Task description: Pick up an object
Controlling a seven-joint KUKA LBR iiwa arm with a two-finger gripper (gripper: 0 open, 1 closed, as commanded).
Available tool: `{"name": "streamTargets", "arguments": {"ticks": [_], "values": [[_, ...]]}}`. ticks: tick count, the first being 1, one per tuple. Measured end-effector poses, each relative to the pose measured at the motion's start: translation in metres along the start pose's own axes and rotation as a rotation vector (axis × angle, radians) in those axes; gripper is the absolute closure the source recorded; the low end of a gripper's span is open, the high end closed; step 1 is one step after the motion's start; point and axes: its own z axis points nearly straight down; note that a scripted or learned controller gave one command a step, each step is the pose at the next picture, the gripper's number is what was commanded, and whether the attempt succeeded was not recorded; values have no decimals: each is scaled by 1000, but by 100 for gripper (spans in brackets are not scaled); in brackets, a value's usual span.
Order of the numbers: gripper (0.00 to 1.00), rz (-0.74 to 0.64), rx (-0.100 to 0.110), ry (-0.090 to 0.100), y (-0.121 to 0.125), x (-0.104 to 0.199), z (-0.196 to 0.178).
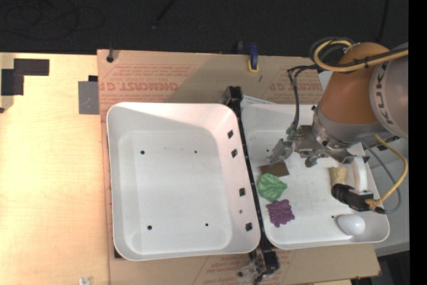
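Observation:
My gripper point(295, 155) hangs over the middle of the right bin point(313, 237), its two grey fingers spread apart and open, with nothing between them. A small flat brown piece point(277, 169) lies just below the left finger. Close in front of it sits a crumpled green object point(272, 187), and a purple lumpy object point(281, 212) lies nearer the bin's front. A pale yellow object point(338, 175) rests to the right, partly under the wrist. A white rounded object point(351, 224) sits in the front right corner.
The left bin point(127, 143) stands beside the right one, with a black clip rail point(241, 163) between them. Both bins sit on a cardboard sheet point(167, 77) on the wooden bench. The orange-banded arm point(353, 90) covers the right bin's back right part.

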Motion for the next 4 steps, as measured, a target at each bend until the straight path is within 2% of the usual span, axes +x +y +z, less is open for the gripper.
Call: {"name": "streamTargets", "arguments": {"ticks": [1, 2, 3, 4], "values": [[0, -6, -11, 0, 6, 85, -18], [0, -2, -24, -2, 17, 118, -163], [0, 9, -9, -4, -61, 55, -180], [0, -6, -11, -3, -27, 158, -182]]}}
